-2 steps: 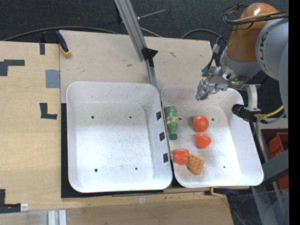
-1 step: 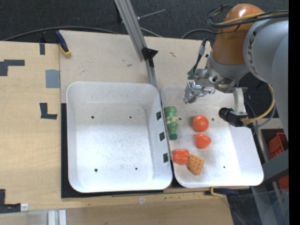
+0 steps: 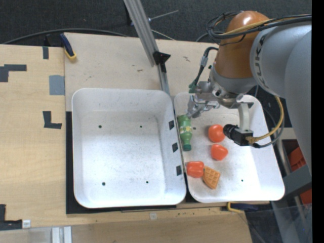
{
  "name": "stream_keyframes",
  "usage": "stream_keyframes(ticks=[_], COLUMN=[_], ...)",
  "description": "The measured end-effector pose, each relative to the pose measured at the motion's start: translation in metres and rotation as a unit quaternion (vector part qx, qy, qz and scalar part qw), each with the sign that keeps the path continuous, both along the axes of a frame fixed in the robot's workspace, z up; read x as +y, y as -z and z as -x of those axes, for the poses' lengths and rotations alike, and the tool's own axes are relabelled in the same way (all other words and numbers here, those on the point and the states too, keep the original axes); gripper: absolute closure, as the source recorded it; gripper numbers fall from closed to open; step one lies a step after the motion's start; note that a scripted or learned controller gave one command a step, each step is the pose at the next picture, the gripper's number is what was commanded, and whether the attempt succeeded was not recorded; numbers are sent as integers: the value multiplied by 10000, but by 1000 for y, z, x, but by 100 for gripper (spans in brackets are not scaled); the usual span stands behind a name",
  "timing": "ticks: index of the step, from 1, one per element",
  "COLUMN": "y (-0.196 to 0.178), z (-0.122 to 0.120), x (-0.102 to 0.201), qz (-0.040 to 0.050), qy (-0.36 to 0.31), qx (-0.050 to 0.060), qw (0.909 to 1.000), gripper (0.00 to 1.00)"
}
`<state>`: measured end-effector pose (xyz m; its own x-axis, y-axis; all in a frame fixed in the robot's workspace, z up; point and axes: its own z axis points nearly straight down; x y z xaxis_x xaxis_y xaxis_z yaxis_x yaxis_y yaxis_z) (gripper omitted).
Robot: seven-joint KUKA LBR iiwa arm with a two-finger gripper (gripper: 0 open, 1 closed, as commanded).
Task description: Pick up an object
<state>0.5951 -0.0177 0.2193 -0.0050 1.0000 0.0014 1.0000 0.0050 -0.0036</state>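
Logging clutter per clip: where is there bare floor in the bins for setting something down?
The left white bin has bare floor wall to wall. The right white bin is crowded along its left wall: green plastic bottle, red pieces, orange waffle piece. Its lower right corner is bare.

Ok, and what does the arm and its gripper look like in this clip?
The arm is bulky, smooth grey, with a rounded orange band above the wrist. Black cables loop over the band, and a yellow one curves beside the wrist. The gripper is a small grey metal unit. A black cylindrical part hangs from the wrist.
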Motion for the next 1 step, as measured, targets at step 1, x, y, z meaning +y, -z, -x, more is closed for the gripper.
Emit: stream_keyframes(ticks=[1], y=[-10], z=[28], x=[42], qz=[-3], qy=[-4], qx=[-2], qw=[10000], gripper=[100])
